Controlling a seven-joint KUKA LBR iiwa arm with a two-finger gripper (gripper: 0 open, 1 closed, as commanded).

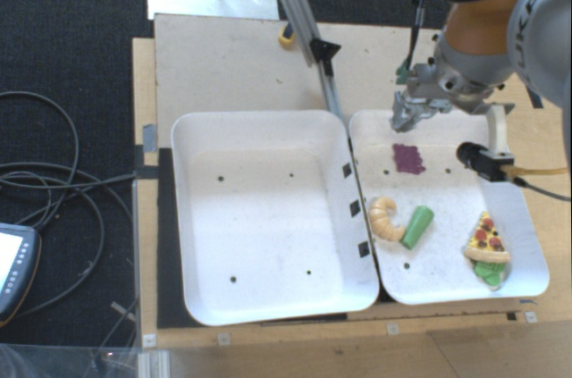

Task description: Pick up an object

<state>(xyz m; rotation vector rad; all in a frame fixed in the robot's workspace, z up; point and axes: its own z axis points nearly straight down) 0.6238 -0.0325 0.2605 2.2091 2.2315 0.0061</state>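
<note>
Several toys lie in the right bin (527, 215). The pincer (407, 119) hangs above its far edge; whether it is spread or pressed together cannot be told. Just below it lies a purple grape cluster (408, 158). The croissant (385, 218) touches the green cylinder (416, 226), so a grab there risks nudging both; the flat pizza slice (487, 239) may slip.

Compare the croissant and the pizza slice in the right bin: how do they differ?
Colour: the croissant is plain tan; the pizza slice is yellow with red spots.
Shape: the croissant is a curved crescent; the pizza slice is a wedge.
Place: the croissant lies by the bin's left wall, touching a green cylinder; the pizza slice lies near the right wall.
Both rest in the right bin.
</note>
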